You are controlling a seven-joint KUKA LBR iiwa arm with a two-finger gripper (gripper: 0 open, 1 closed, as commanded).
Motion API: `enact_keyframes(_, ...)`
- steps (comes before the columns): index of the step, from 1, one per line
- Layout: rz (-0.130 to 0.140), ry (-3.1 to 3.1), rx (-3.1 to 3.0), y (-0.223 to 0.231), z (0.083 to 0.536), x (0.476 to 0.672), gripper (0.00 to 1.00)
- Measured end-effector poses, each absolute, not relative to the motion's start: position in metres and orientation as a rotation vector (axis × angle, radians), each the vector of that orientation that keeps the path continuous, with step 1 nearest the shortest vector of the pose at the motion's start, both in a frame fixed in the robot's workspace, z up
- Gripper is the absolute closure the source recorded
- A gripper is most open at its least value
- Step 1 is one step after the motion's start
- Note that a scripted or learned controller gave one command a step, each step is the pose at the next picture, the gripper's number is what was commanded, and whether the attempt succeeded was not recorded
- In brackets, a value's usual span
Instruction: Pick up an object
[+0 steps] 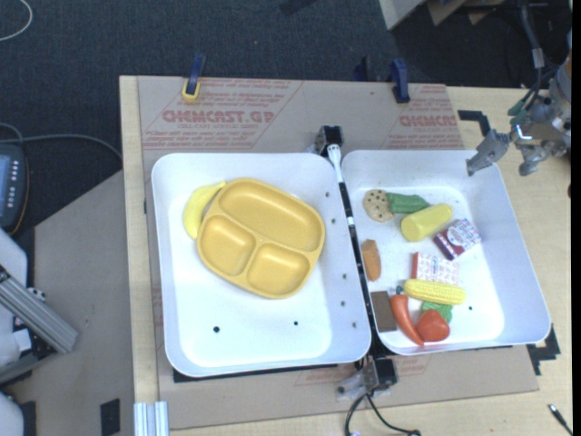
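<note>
The right bin (513,271) holds several toy foods. A cookie (378,205), a green vegetable (407,203) and a yellow cylinder (427,222) lie toward its back. A red-and-white packet (457,237), an orange sausage shape (371,259), a corn cob (434,291), a brown bar (383,311), a red chili (407,321) and a red tomato (434,326) lie nearer the front. My gripper (503,163) hangs open over the bin's back right corner, apart from all the items, with nothing between its fingers.
The left bin (182,321) carries a yellow divided tray (260,237) lying over a yellow plate (193,209). A black divider strip (349,234) runs between the bins. Blue and yellow clamps (192,78) grip the bench's far edge.
</note>
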State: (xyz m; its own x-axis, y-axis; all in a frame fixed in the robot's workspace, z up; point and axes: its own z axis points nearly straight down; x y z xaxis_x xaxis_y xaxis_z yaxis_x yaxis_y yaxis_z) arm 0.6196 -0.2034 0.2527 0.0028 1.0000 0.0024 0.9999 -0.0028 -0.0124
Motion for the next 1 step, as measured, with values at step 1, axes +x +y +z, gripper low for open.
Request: enact_keyframes(1,-0.001,-2.223,-2.222,-0.2029,0.2609,0.6221,0.00)
